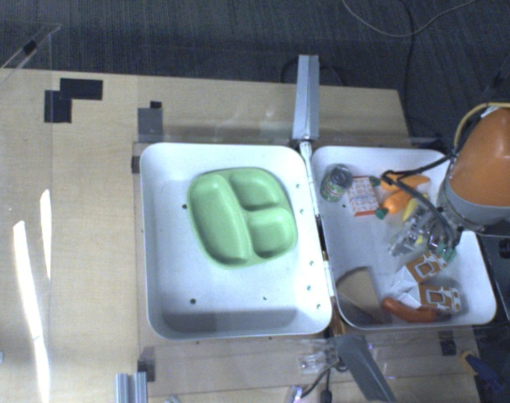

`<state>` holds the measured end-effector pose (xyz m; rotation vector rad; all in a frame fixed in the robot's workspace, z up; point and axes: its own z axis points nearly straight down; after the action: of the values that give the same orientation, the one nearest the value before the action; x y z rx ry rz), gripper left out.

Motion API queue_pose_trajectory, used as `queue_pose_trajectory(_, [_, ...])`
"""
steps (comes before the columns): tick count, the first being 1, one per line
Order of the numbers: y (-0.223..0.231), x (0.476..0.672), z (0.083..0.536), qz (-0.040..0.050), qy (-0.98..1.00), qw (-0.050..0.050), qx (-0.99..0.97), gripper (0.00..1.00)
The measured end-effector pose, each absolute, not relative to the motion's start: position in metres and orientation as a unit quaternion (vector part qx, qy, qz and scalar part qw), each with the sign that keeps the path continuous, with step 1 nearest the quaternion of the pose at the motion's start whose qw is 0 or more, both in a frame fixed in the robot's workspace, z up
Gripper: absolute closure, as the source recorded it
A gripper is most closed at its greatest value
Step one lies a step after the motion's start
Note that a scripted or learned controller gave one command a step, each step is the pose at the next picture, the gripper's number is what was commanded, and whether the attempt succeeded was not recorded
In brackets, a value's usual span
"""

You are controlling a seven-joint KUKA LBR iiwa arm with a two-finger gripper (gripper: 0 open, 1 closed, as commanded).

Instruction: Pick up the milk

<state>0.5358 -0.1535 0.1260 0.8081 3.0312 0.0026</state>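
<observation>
A small white carton with red print and a green cap, which I take for the milk [364, 196], lies flat in the right bin [481, 309] near its back left. My gripper [416, 239] hangs over the middle of that bin, to the right of the carton and a little nearer the front, apart from it. The arm's orange band [488, 168] looms above the bin's right side and hides what lies under it.
Beside the milk are a grey-green can [335, 182] and an orange item [399, 198]. At the bin's front lie a brown wedge [360, 289], a red sausage [410, 311] and two pretzel-like pieces [442, 295]. The left bin [167, 309] holds a green divided plate [242, 214].
</observation>
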Motion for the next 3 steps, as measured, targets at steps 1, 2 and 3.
queue_pose_trajectory(1, [-0.153, 0.536, 0.126, 0.0009, 0.966, 0.002, 0.258, 0.00])
queue_pose_trajectory(2, [-0.170, 0.576, 0.133, 0.0009, 0.944, 0.004, 0.331, 0.00])
queue_pose_trajectory(3, [-0.142, 0.534, 0.115, 0.0007, 0.914, 0.000, 0.405, 0.00])
